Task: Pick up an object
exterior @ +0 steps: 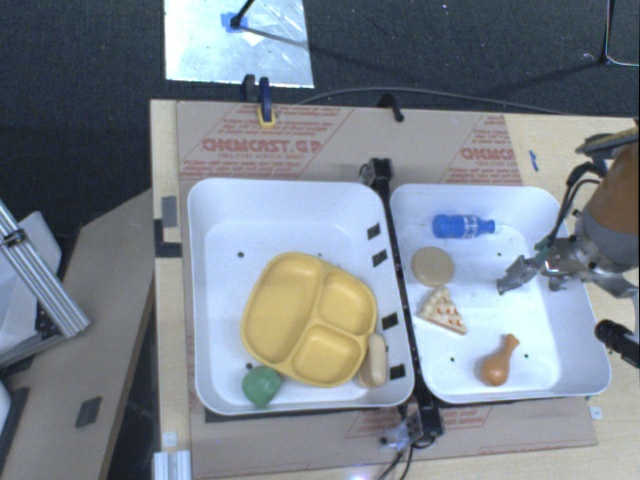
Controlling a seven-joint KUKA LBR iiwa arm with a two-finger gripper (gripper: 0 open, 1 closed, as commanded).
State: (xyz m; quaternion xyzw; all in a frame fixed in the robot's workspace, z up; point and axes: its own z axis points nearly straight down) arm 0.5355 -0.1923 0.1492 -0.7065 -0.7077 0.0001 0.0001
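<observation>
Nearest me, the orange drumstick (497,360) lies loose on the right bin (575,373) floor, then the pizza wedge (442,311) and tan disc (432,266). My gripper (520,274) hovers low beside them, holding nothing, width unclear. Farthest, the blue bottle (462,226) rests by the back wall.

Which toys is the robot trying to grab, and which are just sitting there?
Near the gripper, likely ones to grab: blue bottle, round tan disc, pizza slice, drumstick.

Just lying about: yellow tray, green ball, bread roll.
</observation>
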